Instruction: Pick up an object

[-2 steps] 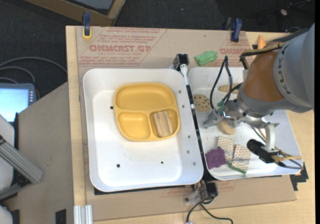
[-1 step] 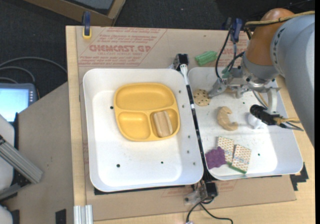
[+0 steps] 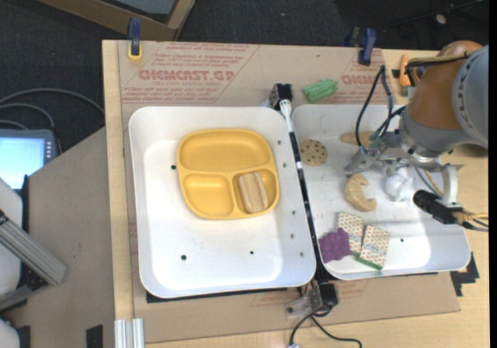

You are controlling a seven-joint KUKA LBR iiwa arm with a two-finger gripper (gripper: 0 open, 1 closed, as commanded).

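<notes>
Brown counter (image 3: 194, 67), right white bin (image 3: 435, 257): gripper (image 3: 388, 172) hovers beside tan croissant-shaped pastry (image 3: 359, 191), jaws' state unclear; nothing lifted yet.

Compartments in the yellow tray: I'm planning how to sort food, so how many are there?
3: the yellow tray has one wide compartment along its far side, one near-left, and one near-right holding a tan bread-like piece.

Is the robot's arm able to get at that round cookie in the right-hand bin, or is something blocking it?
Probably yes. The cookie lies flat by itself near the right bin's left wall, with nothing on top of it. The gripper hangs over the same bin, to the cookie's right, with bare bin floor between them.
</notes>
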